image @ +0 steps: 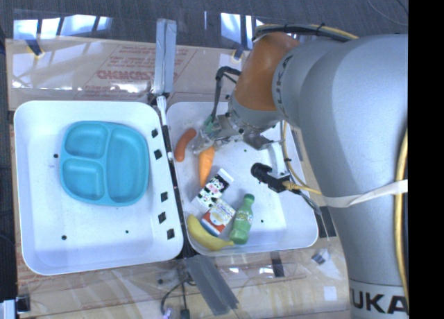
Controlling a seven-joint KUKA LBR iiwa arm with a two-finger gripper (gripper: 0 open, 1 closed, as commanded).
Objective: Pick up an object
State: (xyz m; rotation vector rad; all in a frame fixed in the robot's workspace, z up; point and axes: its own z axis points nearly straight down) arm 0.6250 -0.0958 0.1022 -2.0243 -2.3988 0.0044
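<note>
My gripper (210, 139) is low in the right bin (281, 222), at its back, right over the top end of an orange carrot (205, 165). A reddish sausage (184, 143) lies just left of it, near the bin's left wall. Nearer the front are a cow-patterned carton (213, 188), a small printed box (220, 216), a green bottle (242, 220) and a yellow banana (207, 240). The gripper's body hides the carrot's top, so contact is unclear.
The left bin (31, 193) holds a blue divided plate (105, 161). The grey arm with its orange band (260, 75) covers the right bin's back right corner. A black fitting with a cable (267, 175) hangs over the right bin's middle.
</note>
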